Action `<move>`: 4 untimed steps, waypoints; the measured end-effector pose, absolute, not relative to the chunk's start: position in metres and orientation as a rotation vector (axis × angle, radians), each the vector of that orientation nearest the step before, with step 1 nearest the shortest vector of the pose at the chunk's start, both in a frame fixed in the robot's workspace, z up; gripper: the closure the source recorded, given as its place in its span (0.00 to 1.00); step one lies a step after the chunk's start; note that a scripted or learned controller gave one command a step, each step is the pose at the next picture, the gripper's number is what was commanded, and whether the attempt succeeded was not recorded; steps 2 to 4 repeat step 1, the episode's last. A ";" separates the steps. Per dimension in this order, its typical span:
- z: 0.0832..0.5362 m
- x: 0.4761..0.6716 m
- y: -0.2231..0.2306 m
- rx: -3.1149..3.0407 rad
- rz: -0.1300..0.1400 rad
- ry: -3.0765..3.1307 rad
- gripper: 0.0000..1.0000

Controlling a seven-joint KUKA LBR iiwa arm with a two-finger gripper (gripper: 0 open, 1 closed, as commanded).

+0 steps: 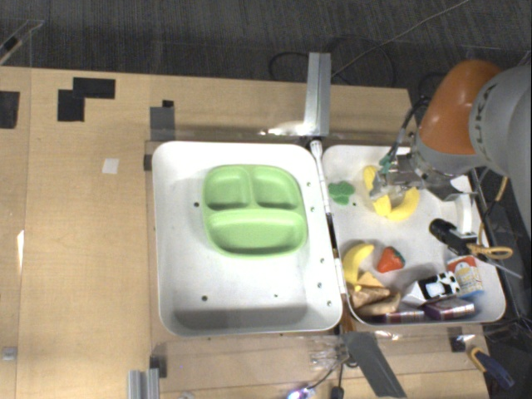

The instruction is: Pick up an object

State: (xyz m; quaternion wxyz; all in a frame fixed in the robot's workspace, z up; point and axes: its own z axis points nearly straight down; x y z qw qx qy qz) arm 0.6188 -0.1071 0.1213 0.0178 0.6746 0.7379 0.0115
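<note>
Pincer (387,183) lowered over a yellow banana-shaped toy (397,205) in the right bin (490,306).
The toy is seen at the pincer's tip, near a green piece (342,191); how far the pincer is open cannot be told. A green divided tray (253,209) is laid in the left bin (179,248).

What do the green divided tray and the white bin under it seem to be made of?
The green divided tray looks like moulded plastic with a matte finish: uniform colour, rounded compartment edges, soft highlights. The white bin also looks like plastic, perhaps coated metal: smooth, faintly glossy, with rounded corners and small dark holes.
</note>
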 end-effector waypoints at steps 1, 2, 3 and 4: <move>0.196 0.615 -0.062 2.259 0.008 2.178 1.00; 0.196 0.615 -0.062 2.259 0.008 2.178 1.00; 0.196 0.615 -0.062 2.259 0.008 2.178 1.00; 0.196 0.615 -0.062 2.259 0.008 2.178 1.00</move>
